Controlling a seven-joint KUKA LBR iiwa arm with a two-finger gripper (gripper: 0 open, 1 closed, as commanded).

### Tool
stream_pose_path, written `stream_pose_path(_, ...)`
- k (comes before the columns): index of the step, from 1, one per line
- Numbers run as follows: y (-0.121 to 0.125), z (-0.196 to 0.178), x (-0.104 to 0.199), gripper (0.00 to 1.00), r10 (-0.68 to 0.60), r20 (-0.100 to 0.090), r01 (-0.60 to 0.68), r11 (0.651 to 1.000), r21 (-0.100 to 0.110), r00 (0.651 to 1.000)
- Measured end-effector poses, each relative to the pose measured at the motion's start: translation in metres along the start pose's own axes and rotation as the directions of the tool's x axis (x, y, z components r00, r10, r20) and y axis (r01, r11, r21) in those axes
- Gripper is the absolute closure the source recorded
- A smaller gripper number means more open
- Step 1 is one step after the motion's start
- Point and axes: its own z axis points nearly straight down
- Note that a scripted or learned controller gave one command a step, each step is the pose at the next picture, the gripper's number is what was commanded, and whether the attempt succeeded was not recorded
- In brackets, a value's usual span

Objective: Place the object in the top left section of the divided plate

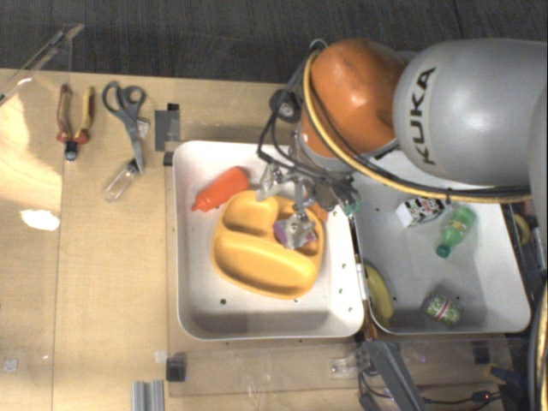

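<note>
the big grey arm (462, 110) hangs over the yellow divided plate (257, 259) in the left bin (193, 315). its gripper (297, 225) sits over the plate's right pocket, pinching a small purple object (287, 232) — the far-left pocket lies just left.

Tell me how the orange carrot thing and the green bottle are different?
The carrot is orange and lies in the left bin, right beside the yellow divided plate. The green bottle is green and lies in the right bin, with no plate near it. The carrot looks bigger and tapers to one end; the bottle is slimmer. Both lie tilted on a white bin floor.
</note>
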Motion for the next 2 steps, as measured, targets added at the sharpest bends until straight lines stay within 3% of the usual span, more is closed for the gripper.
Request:
stream_pose_path(1,0.001,-0.013,-0.003,1.00,0.002,0.011,-0.002,1.000,-0.001,1.000)
stream_pose_path(2,-0.036,-0.079,0.027,1.00,0.040,0.004,-0.040,0.999,0.003,0.999)
